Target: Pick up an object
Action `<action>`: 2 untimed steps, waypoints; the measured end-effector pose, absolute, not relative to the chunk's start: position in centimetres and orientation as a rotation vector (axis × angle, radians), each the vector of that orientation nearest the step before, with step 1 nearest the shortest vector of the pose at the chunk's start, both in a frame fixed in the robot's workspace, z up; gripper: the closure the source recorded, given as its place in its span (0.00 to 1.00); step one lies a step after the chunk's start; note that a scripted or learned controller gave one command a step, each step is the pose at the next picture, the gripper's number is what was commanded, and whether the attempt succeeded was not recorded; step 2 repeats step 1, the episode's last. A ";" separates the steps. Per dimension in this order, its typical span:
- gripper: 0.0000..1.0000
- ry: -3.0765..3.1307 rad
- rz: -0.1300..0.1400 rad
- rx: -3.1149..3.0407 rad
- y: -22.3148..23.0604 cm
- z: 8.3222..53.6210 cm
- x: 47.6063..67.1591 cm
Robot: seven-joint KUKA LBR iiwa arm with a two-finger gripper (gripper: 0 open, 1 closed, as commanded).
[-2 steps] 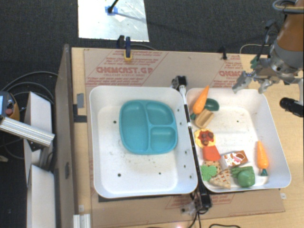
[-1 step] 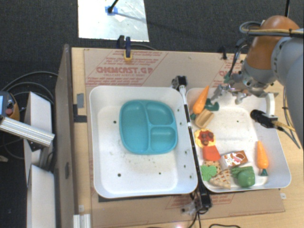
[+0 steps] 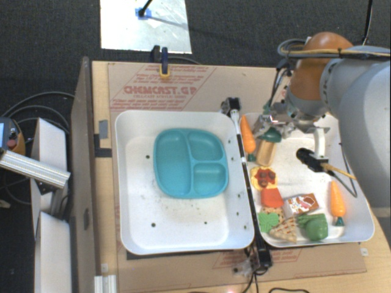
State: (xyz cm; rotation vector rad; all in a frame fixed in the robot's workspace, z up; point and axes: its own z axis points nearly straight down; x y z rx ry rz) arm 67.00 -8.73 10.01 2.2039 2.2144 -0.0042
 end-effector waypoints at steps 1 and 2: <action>1.00 2.221 -0.011 2.216 -8.9 11.4 66.9; 1.00 2.221 -0.011 2.216 -8.9 11.4 66.9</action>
